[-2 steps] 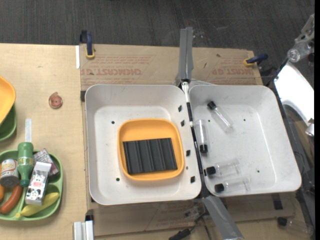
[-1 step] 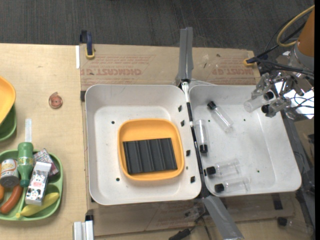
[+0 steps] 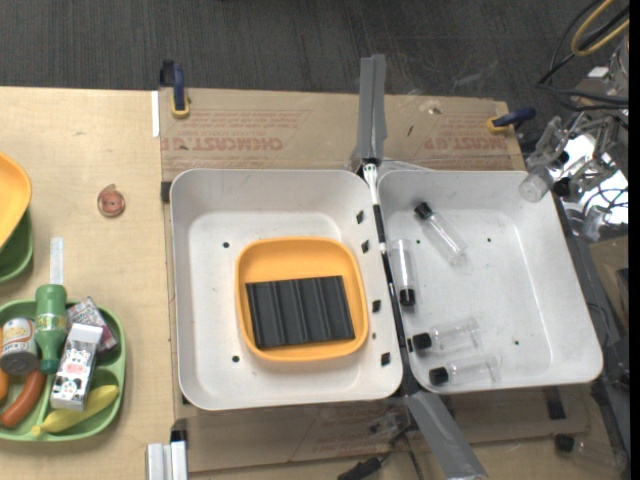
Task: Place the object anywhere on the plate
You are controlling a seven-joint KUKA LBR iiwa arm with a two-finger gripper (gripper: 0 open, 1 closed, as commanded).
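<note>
Right of the plate: four clear vials (image 3: 437,228) in the right bin (image 3: 540,298).
Plate (image 3: 300,298): left bin, leftward.
Gripper (image 3: 560,163): upper right; grip state unclear.

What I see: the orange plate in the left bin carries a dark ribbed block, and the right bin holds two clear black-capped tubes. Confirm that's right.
The count is wrong. The camera view shows four clear black-capped tubes in the right bin, not two. The rest stands: the orange plate in the left bin carries the dark ribbed block.
</note>
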